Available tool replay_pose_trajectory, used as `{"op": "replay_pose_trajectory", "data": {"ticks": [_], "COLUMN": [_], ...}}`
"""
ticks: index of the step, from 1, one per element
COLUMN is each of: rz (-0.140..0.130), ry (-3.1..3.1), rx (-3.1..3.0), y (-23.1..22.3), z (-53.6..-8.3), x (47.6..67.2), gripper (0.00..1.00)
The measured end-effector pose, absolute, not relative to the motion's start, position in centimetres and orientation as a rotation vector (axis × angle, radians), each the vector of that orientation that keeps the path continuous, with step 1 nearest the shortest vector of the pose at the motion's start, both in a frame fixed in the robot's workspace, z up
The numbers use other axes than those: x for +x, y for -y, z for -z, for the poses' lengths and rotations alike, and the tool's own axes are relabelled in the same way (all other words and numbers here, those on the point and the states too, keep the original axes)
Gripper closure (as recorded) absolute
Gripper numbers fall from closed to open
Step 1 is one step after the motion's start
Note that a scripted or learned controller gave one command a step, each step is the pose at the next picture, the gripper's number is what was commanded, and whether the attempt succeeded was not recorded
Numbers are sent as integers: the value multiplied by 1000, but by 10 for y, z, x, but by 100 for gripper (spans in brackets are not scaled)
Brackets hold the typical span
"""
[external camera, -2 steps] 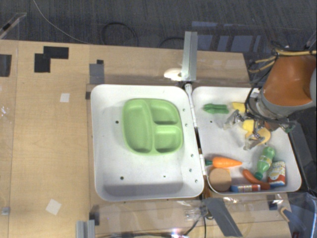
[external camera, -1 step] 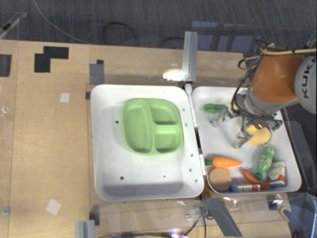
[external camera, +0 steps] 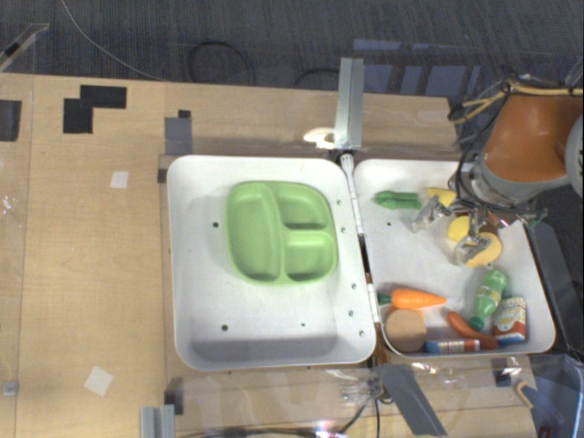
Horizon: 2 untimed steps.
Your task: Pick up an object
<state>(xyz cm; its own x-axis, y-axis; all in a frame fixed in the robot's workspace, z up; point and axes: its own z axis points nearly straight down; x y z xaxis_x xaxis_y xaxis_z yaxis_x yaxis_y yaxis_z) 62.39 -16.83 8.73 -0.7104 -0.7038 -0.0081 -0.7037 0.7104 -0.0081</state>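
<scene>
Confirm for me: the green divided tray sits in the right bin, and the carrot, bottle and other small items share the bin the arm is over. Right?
Not quite. The camera view shows the green divided tray in the left bin, alone. The rest holds: the carrot, the green bottle and the other small items lie in the right bin, where the arm is.

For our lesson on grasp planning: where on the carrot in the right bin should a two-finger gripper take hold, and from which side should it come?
Grip the carrot across its thick orange middle, coming straight down from above. It lies flat, pointing right, with its green end at the left. Its upper side faces open floor of the right bin, but the round tan piece lies close below, so that finger probably has little room.
</scene>
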Motion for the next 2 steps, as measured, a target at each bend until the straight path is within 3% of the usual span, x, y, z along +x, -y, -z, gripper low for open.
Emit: {"op": "replay_pose_trajectory", "data": {"ticks": [1, 2], "rz": [8, 6], "ry": [-2922, -2953], "rx": [-1123, -1031], "y": [141, 153], "z": [-88, -88], "x": [619, 597], "gripper": [0, 0]}}
